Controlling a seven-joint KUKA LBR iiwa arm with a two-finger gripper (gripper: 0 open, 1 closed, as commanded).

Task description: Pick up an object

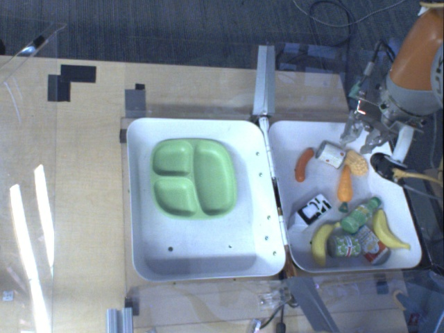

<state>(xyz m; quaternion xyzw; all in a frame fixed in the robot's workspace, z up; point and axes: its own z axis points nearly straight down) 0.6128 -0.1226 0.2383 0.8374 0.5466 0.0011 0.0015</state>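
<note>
Orange at the wrist, the grey arm [416, 54] reaches in from the right and hangs its hand [362, 136] over the far right corner of the right bin [291, 179]. Two fingers [352, 132] point downward with a plain gap between them, and nothing sits in that gap, so the hand is open and empty.

No object is lifted yet. The nearest candidates lie just to the left of and nearer than the fingertips: a small silver can [331, 154] on its side, and a yellow textured piece [356, 163] almost directly under the hand. A carrot [344, 184] lies just beyond those towards the near side, its long axis running far to near. A red-orange sausage-shaped thing [303, 165] lies further left, also lengthwise far to near.

The near end of the bin is crowded: a black and white box [316, 209], a green bottle [359, 216], two bananas [388, 231] and a jar [350, 245], some of them touching.

My judgement is that a short drop, shifted slightly left and near, would reach the can or the yellow piece. The left bin [139, 200] carries a green divided tray [193, 177], well apart from the hand.
</note>
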